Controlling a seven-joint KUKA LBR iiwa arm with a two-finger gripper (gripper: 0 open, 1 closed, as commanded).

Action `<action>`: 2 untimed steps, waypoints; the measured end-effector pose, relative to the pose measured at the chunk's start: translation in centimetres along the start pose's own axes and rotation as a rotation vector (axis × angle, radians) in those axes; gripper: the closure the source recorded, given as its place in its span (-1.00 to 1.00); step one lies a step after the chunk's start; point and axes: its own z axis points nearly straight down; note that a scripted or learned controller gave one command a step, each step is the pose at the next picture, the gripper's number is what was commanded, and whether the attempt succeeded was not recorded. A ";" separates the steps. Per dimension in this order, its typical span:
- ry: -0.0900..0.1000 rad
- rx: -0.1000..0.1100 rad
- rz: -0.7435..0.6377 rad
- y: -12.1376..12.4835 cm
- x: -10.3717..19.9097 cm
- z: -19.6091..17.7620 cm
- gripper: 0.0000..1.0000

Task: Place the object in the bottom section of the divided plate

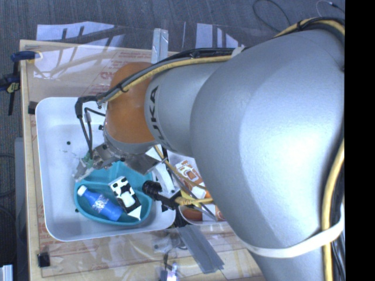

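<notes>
The arm covers most of the view; black letters run down its grey shell beside the orange band, too foreshortened to read in full. Its gripper hangs over the left bin, and I cannot tell whether it is open or closed. A teal plate lies in that bin, near its lower edge. On the plate a blue tube lies with its long axis running from upper left to lower right, just beside a black-and-white object. Printed packets show under the arm, their writing illegible.
</notes>
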 end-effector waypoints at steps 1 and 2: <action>-0.001 -0.006 0.112 9.9 2.4 -10.0 -1.00; 0.001 -0.004 0.473 12.6 -4.0 -10.9 -1.00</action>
